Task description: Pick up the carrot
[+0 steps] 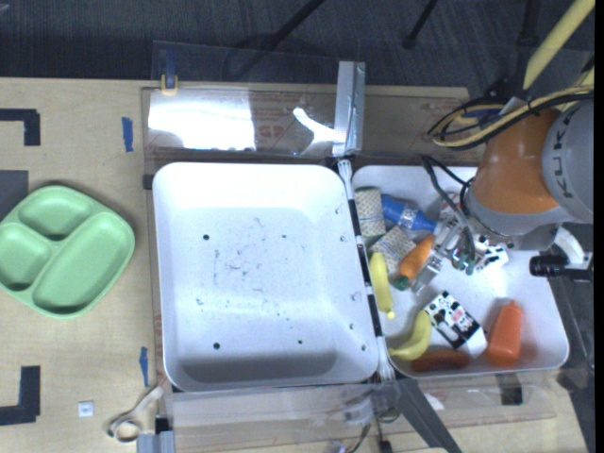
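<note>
— Where was the carrot (pixel 415 258) at that point?

— In the right bin (pixel 543 352), up near the dividing wall, tilted with its green end low. It sat just beside the jaws (pixel 444 253), maybe touching them, but I couldn't tell whether they were clenched on it or released; the metal blurred together there.

— Why so cramped?

— Everything was heaped on that side. A banana (pixel 380 284) lay along the wall just left of the carrot, a second banana (pixel 412 338) curled below, a blue-capped bottle (pixel 408 217) above, and a black-and-white box (pixel 451 319) beside a larger orange piece (pixel 505 331). The arm (pixel 517 173) came in from the right, I'd guess, since that was the clear approach.

— And the left bin (pixel 255 272)?

— Nothing in it but scuffs. A green divided plate (pixel 61 250) sat apart on the bench (pixel 75 121), well away from the work.
</note>
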